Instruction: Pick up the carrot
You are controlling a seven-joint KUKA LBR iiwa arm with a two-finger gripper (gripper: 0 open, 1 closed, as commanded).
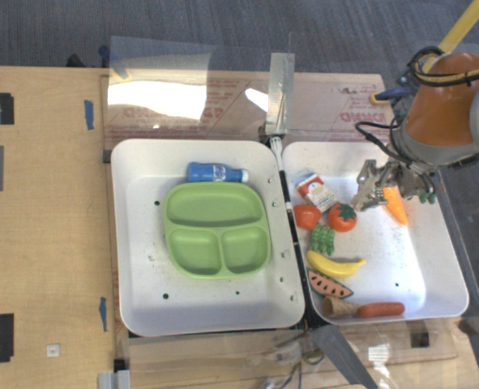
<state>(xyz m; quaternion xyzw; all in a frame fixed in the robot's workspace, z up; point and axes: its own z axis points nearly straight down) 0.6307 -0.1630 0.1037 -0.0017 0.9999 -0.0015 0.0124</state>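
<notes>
The orange carrot [396,205] is in the right bin [434,258], near its far right side, pointing down and slightly right. My gripper [395,190] is directly over it, and the carrot's upper end sits between the fingers, which are shut on it. The lower half of the carrot shows below the gripper, against the white bin floor. The wrist, with its orange band, rises behind toward the upper right.
Left of the carrot in the right bin lie a small red-and-white carton [314,190], a tomato [306,216], a strawberry [343,217], a green vegetable [322,240], a banana [335,263], a watermelon slice [330,285] and a sausage [379,309]. The left bin [134,241] holds a green divided plate [217,227] and a blue bottle [215,173].
</notes>
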